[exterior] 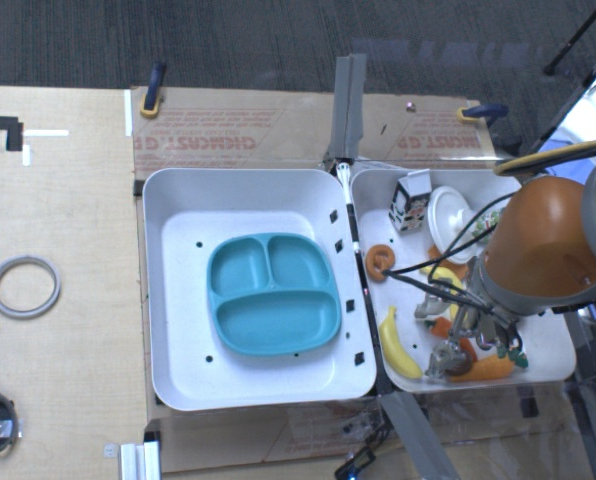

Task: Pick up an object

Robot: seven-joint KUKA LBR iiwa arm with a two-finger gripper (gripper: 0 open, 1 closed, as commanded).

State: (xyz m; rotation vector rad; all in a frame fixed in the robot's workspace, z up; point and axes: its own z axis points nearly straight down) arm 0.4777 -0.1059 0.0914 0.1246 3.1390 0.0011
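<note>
Camera view: gripper (456, 343) lowered into right bin (553, 360), among cluttered items, presumably to reach a graspable one; jaw opening and contents impossible to tell beneath cables. Carrot (490, 369) just beside the fingertips, banana (397, 344) along the bin's left wall, doughnut (380, 261) further back. Teal divided plate (274, 294) centred in left bin (168, 298), apart from the pile.

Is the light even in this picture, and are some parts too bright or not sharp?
In the camera view, light is soft and even over the left shallow white bin and the teal divided plastic plate; the top right corner is overexposed; the orange band of the arm looks blurred; the yellow banana and small items beside it lie in the arm's shade.
</note>
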